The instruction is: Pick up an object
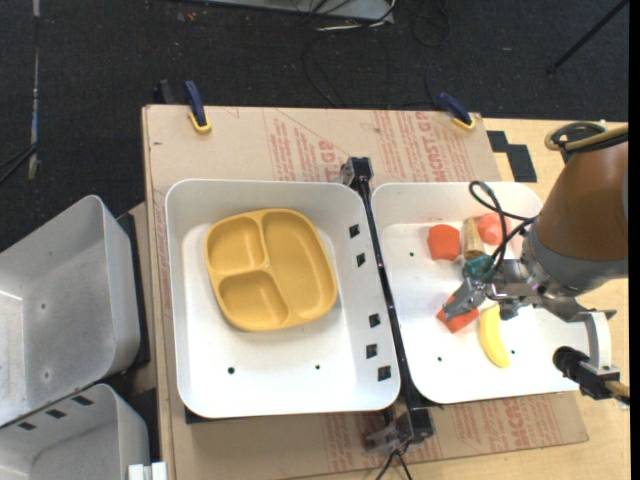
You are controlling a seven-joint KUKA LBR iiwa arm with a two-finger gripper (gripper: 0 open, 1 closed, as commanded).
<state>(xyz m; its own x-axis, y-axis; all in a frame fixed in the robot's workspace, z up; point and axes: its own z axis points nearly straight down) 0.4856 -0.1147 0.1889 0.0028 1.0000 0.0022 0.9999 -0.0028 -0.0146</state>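
The hand hangs low over the right bin, its dark fingers pointing left and down at an orange-red piece; whether they are parted or closed on anything I cannot tell; a yellow banana lies just beside that piece, toward the bin's front; farther back sit an orange block, a tan cylinder and a red-orange object, close together; the left bin holds a yellow divided plate; both bins rest on the brown surface.
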